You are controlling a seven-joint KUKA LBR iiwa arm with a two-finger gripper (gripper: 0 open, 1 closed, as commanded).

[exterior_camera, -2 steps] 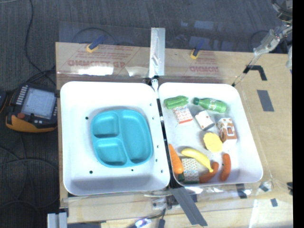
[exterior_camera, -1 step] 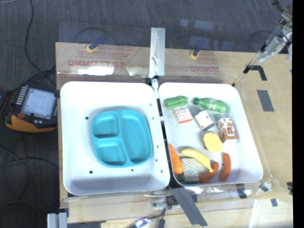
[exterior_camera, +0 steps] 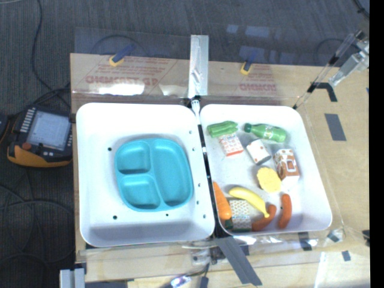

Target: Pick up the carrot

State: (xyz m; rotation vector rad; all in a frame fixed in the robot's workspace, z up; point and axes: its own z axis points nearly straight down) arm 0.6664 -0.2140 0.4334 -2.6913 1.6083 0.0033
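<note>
The carrot [exterior_camera: 222, 204] is orange and lies along the left wall of the right bin [exterior_camera: 312, 161], near the front corner. Its thick end points toward the front. A yellow banana [exterior_camera: 249, 200] lies just to its right, and a patterned packet [exterior_camera: 240, 213] touches its lower end.
Also in the right bin are two red-orange sausages [exterior_camera: 285, 211] [exterior_camera: 263, 219], a yellow round piece [exterior_camera: 269, 179], a green vegetable [exterior_camera: 222, 128], a green bottle [exterior_camera: 266, 132] and three small cartons [exterior_camera: 231, 144] [exterior_camera: 258, 151] [exterior_camera: 287, 164]. A blue divided plate [exterior_camera: 153, 173] sits in the left bin [exterior_camera: 96, 161].
</note>
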